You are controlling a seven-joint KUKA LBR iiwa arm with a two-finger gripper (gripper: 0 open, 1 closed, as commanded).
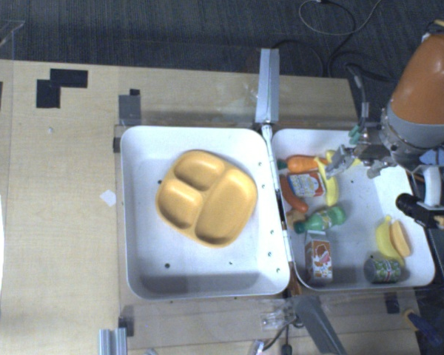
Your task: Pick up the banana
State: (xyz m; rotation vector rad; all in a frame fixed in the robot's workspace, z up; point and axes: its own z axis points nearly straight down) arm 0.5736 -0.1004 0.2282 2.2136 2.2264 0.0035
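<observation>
Reaching in from the right, the grey arm with its orange band hangs over the far side of the right bin [422, 276]. Its gripper [346, 157] sits just above the top end of the banana [330, 186]. Whether the gripper is wide, narrow or closed on anything cannot be told from this slant.

The banana lies in the right bin's far-left part, curving along the right edge of a red and white packet [305, 186]. The packet has a printed face, but its writing is too small to read. An orange carrot-like piece [303, 164] lies just beyond the packet. Near the banana's lower end is a green bottle [325, 218] on its side. A small carton [319, 260] with a red and white picture label stands nearer the front wall, its lettering blurred. A dark can [385, 269] with a greenish label sits in the front right corner, beside a yellow and orange item [394, 239].

The left bin [144, 272] holds a yellow plate [207, 197] with three compartments.
</observation>
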